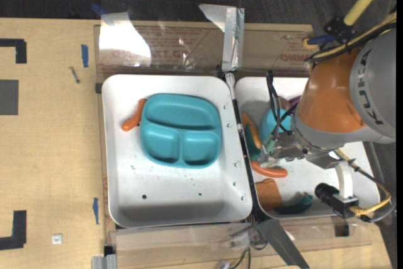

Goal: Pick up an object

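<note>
My gripper (pixel 272 149) reaches down into the right bin (pixel 352 211), near its left wall, with the grey and orange arm covering much of that bin. Right around it lie an orange carrot-like piece (pixel 269 169), a slim orange and green piece (pixel 251 131) and a teal object (pixel 272 123) partly hidden by the wrist. A brown piece (pixel 269 193) and a dark teal item (pixel 296 203) rest nearer the front edge. The left bin (pixel 126 192) bears a teal divided plate (pixel 181 130) with an orange piece (pixel 132 118) at its left rim.
A clear plastic wall (pixel 230 40) stands behind the bins. Black cables (pixel 274 97) hang from the arm over the right bin. The wooden bench (pixel 44 135) stretches to the left, marked with black tape.
</note>
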Controlling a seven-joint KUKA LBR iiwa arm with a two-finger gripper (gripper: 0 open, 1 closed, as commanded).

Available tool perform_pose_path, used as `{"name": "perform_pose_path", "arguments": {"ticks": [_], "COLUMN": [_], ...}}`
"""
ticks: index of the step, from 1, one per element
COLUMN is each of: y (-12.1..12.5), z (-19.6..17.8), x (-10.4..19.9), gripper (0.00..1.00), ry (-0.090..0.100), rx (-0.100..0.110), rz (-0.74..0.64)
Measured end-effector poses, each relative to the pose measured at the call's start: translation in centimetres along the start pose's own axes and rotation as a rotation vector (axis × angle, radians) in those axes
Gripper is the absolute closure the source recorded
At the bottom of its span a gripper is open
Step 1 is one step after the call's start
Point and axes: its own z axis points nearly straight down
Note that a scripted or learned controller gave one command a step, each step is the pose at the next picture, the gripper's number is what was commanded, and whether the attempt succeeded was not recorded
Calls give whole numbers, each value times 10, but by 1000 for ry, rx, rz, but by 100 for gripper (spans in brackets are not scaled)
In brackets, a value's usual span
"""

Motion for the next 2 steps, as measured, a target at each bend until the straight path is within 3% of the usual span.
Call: {"name": "perform_pose_path", "arguments": {"ticks": [1, 2], "y": [66, 110], "z": [-58, 0], "x": [-36, -31], "gripper": [100, 100], "ry": [-2, -2], "rx": [-8, -2], "rz": [60, 209]}}
